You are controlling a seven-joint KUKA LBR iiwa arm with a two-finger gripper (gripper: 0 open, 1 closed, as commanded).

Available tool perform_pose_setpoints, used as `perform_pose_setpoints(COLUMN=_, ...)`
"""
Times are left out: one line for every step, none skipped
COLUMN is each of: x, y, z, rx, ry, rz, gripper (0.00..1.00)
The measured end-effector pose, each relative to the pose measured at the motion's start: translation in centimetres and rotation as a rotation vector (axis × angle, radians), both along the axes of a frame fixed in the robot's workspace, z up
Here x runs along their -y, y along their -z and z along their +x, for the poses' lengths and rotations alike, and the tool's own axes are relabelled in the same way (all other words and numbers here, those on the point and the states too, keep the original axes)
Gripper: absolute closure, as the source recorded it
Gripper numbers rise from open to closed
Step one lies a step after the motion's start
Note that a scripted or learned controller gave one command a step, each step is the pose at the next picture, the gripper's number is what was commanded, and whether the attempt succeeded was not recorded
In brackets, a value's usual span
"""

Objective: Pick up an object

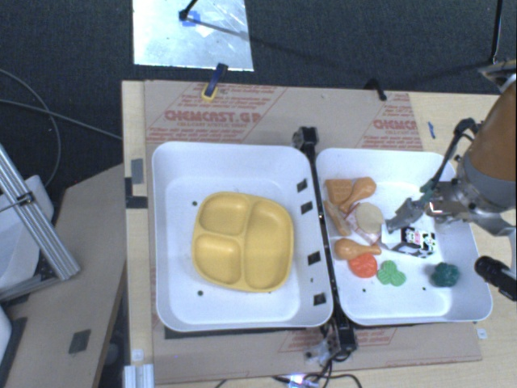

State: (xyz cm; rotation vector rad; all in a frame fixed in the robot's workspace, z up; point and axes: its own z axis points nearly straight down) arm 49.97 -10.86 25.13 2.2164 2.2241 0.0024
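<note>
The right bin [460, 301] holds several toy foods. A tan drumstick shape [351, 191] lies at its upper left, with a cream round piece [369, 217] just below it. Lower down are an orange piece [353, 249], a red round piece [363, 266], a green leafy piece [393, 274] and a dark teal piece [444, 275]. A small black-and-white item [418, 239] lies mid-bin. My gripper [404, 214] hangs over the middle of this bin, just right of the cream piece and above the black-and-white item. I see nothing held in it.
The left bin [174, 176] holds a yellow divided plate [242, 241]. A black divider [319, 225] with clips runs between the bins. The arm's grey body [485, 176] covers the right bin's upper right corner. Cardboard lies under both bins.
</note>
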Motion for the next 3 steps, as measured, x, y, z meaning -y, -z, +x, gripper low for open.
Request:
perform_pose_setpoints(x=-6.1, y=7.1, z=-1.4, rx=-0.008, ry=-0.006, rz=0.004, gripper=0.0)
perform_pose_setpoints(x=-1.7, y=10.5, z=-1.4, rx=-0.005, ry=0.006, rz=0.0, gripper=0.0)
perform_pose_setpoints(x=-11.3, y=6.5, z=-1.2, rx=0.003, ry=-0.009, rz=0.003, gripper=0.0)
